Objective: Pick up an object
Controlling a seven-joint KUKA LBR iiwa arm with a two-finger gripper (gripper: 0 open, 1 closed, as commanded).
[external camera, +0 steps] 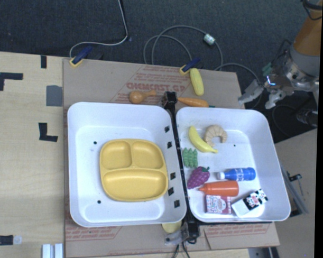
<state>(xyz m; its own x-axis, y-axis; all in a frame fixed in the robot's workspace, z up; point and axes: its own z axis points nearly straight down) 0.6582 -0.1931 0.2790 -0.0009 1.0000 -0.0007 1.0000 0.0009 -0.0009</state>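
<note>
Item: my gripper [260, 93], prongs spread and holding nothing, parked outside the right bin [273, 136] at its one o'clock corner; target banana [202, 140] at the bin's ten o'clock, so I would descend straddling its narrow width, clear of the croissant [216, 134].

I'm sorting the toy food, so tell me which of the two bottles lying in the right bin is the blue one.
The blue bottle is the one lying farther from the bin's front edge, white cap pointing left. The orange bottle lies just in front of it.
</note>
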